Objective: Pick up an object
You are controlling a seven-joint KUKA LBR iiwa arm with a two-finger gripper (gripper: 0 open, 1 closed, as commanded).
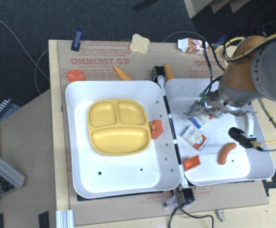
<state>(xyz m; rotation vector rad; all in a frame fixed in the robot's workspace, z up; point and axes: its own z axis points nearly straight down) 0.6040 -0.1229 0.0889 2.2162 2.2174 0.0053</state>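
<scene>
My gripper [201,107] hangs low over the upper middle of the right bin [261,167], at the end of the grey and orange arm. Just under it lies a small blue and white packet [201,121]. A white carton with a red and blue print [195,138] lies a little nearer the front. An orange-brown sausage [226,153] rests at the right, and a red chunk [191,163] sits near the bin's front left corner. Nothing can be seen held in the gripper.
The left bin [128,179] holds a yellow divided plate [118,127] with a red block [155,128] at its right side. Behind the bins lie a bread slice [139,43], a carrot [123,73], a red disc [75,75] and a small carton [190,45].
</scene>
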